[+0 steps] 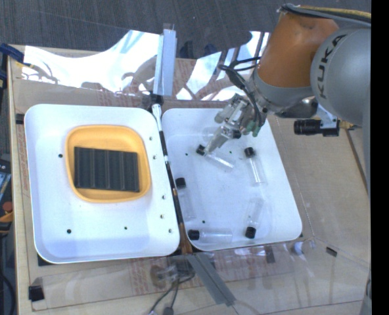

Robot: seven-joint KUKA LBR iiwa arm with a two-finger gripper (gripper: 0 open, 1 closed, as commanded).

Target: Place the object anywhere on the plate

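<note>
Tabletop front, then left bin: yellow plate carries just its dark ridged insert. Right bin: black-capped clear tube lies just below the gripper; grip state can't tell. Placement not done; pick and transfer likely remain.

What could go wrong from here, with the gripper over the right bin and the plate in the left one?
1. The clear tubes with black caps in the right bin are see-through and thin; a grasp could easily close on nothing or knock one aside.
2. The gripper sits at a tube near the bin's upper middle, and whether it holds anything cannot be told.
3. The yellow plate lies across the raised rims where the bins meet; a loosely held tube could drop there.
</note>
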